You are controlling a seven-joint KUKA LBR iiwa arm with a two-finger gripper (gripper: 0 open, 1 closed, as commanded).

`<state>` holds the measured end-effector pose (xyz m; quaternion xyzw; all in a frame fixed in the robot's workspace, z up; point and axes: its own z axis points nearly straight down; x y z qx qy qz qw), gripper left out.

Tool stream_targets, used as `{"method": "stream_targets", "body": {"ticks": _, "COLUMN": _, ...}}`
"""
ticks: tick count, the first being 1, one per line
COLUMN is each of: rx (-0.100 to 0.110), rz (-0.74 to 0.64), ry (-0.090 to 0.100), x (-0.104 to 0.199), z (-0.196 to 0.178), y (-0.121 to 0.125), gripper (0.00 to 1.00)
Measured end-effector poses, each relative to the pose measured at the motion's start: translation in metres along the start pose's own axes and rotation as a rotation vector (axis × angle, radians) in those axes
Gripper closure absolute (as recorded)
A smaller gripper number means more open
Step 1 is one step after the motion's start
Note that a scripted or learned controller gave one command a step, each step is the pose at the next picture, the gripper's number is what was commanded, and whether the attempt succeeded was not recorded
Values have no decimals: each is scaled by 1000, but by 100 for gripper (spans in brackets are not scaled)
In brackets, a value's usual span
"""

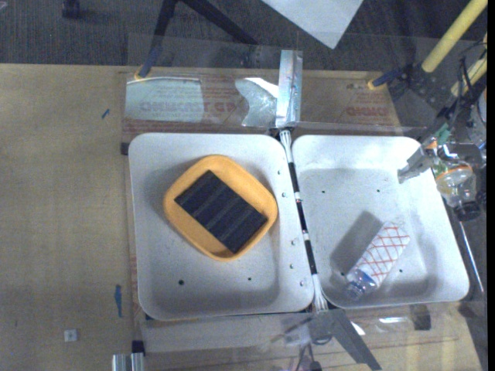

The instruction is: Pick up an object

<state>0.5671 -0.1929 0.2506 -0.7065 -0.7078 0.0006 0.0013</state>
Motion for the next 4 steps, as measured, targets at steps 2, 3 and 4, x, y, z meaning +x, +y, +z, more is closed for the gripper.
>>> {"method": "stream_targets", "body": {"ticks": 2, "rx": -9, "rz": -79, "ry": -4, "x": -1, "z": 153, "y": -57, "gripper": 0}}
{"method": "stream_targets", "body": {"ticks": 3, "rx": -12, "rz": -75, "ry": -5, "x": -3, "z": 143, "y": -58, "gripper": 100}}
{"method": "stream_targets", "body": {"ticks": 4, "rx": -3, "rz": 57, "ry": -2, "x": 20, "z": 62, "y": -34, "gripper": 100}}
